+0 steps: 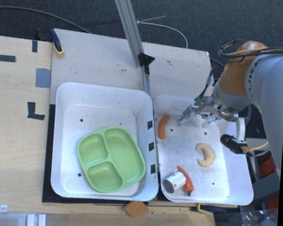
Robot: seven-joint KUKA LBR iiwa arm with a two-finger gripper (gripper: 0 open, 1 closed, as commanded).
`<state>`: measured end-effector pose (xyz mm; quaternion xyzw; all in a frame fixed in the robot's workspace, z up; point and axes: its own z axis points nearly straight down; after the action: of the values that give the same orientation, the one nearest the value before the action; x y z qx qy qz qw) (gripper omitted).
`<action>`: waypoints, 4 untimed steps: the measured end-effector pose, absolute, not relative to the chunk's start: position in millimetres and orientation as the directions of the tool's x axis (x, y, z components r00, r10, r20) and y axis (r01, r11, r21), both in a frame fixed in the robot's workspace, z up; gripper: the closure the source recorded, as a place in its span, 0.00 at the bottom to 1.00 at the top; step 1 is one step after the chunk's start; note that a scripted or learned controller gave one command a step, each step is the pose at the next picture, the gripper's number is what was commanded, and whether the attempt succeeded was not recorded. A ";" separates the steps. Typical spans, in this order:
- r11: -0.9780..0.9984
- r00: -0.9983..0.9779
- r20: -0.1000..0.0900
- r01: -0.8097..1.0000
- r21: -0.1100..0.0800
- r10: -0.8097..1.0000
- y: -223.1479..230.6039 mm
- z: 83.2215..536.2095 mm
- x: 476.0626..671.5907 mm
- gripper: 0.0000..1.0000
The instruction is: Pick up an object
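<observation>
The right bin point(233, 183) holds an orange sausage point(163, 126) by its left wall, a tan croissant point(206, 154) near the middle, and an orange carrot point(187, 180) lying against a small white cup point(173, 183) at the front. My gripper point(195, 119) hangs over the far part of this bin, to the right of the sausage and above the croissant. Its fingers stand spread apart, open, with nothing between them.
The left bin point(67, 128) holds a green divided plate point(111, 159). A slanted metal pole point(131, 26) rises from the gap between the bins. A brown biscuit point(134, 208) lies on the bench in front of the bins. The arm's grey body point(265, 90) covers the right bin's far right corner.
</observation>
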<state>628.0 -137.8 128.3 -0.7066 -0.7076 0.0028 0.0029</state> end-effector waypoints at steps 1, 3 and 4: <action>0.002 -0.002 -0.002 1.000 -0.001 1.000 -137.1 87.2 628.0 0.00; 0.001 -0.001 -0.001 1.000 0.002 1.000 -139.8 140.9 629.2 1.00; 0.003 -0.003 -0.001 1.000 0.005 1.000 -131.3 200.5 633.5 1.00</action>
<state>633.5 -131.3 200.5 -0.7061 -0.7081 -0.0015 -0.0019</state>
